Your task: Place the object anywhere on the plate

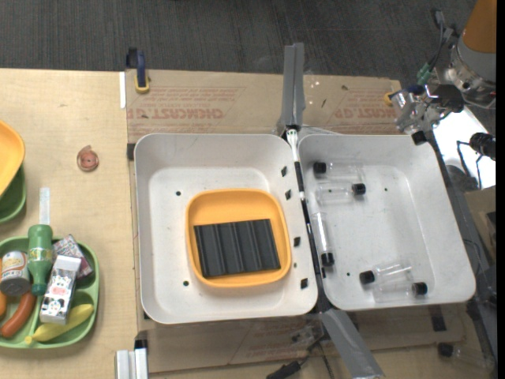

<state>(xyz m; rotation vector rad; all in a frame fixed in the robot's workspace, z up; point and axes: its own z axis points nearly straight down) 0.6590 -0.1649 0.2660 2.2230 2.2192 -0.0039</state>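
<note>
- My gripper [414, 110] hangs at the upper right, just beyond the far right corner of the right bin [442, 287], above the table; whether it is open or closed I cannot tell, and I see nothing held in it.
- The task's thing, a dark ribbed block [237, 247], already lies on the orange plate [197, 212] in the left bin [150, 235]; it sits well apart from me, down and to the left, across the divide between the bins.
- Its long axis runs left to right, its ribs across that; it lies flat and inside the plate's rim on all sides, nearest the front rim.
- I judge the placing done; the path back over the right bin is open, with only small clear tubes with black caps [390, 277] lying low on its floor.
</note>
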